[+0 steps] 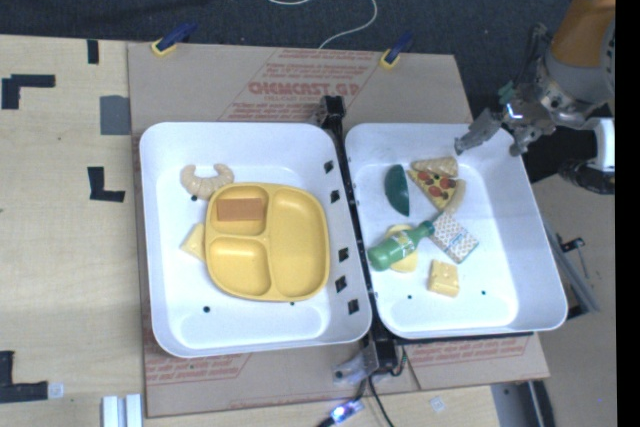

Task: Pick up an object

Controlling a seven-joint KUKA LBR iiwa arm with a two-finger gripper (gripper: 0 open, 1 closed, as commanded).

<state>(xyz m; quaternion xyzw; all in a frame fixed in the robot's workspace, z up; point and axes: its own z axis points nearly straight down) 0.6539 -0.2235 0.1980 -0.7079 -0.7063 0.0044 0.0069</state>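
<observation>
While my gripper (492, 127) hangs over the right bin's (520, 310) far edge, jaws indistinct, descending here risks striking that rim.

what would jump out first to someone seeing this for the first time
The big yellow divided plate in the left bin, with a brown slab in one compartment. Next, the toy food in the right bin: a pizza slice and a green bottle, with the gripper above that bin's far right corner.
</observation>
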